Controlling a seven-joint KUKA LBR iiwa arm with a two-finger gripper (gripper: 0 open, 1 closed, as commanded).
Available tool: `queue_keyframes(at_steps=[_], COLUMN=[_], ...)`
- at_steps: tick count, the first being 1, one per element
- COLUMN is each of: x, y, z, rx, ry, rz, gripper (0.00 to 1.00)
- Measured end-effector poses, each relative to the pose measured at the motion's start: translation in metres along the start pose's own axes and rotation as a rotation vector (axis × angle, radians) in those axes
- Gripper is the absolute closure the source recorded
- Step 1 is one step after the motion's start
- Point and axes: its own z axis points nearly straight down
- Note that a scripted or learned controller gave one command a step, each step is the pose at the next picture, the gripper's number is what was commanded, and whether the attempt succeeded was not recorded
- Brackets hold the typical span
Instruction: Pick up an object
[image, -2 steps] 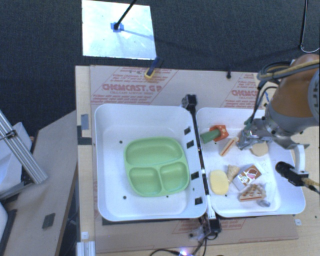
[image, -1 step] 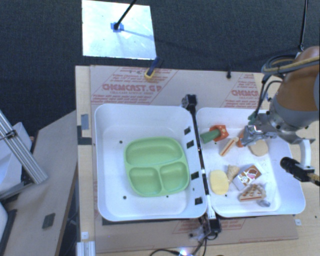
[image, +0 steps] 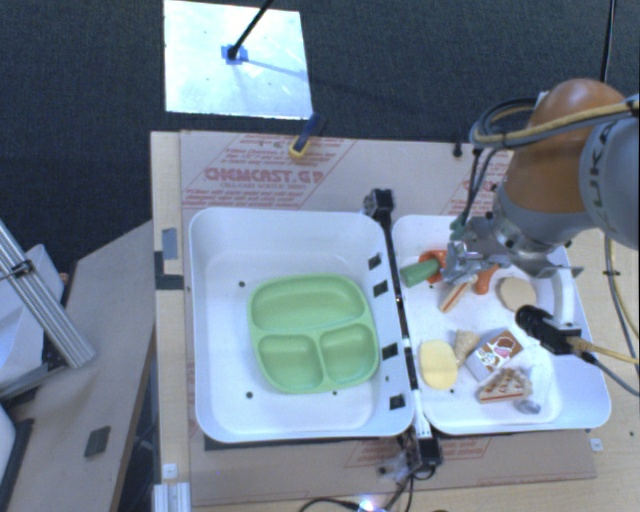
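My gripper (image: 461, 268) hangs low over the upper left part of the right bin (image: 592, 402), at the end of the grey and orange arm. It is directly over a toy carrot (image: 453, 295) with a green top (image: 417, 271), and its metal body hides the carrot's middle. Whether anything is between the fingers is hidden. Other toy foods lie in the same bin: a yellow piece (image: 437, 364), a beige round (image: 516, 293), a red and white pack (image: 497, 352), a triangular slice (image: 503, 386) and a small tan piece (image: 466, 343).
The left bin (image: 220, 330) holds a green divided plate (image: 310, 330). A ridge with black clips (image: 392, 300) separates the two bins. A black plug on a yellow cable (image: 545, 330) sticks out over the right bin. Printed cardboard lies under both bins.
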Motion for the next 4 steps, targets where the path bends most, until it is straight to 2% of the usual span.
queue_keyframes(at_steps=[1,2,3,4], x=[0.057,0.098,0.107,0.105], y=[0.008,0.025,0.037,0.036], z=[0.008,0.000,0.016,0.015], rx=[0.001,-0.001,0.001,0.002], ry=[0.000,0.000,-0.002,-0.002], rz=[0.000,0.002,0.004,0.007], gripper=[1.00,1.00,1.00,1.00])
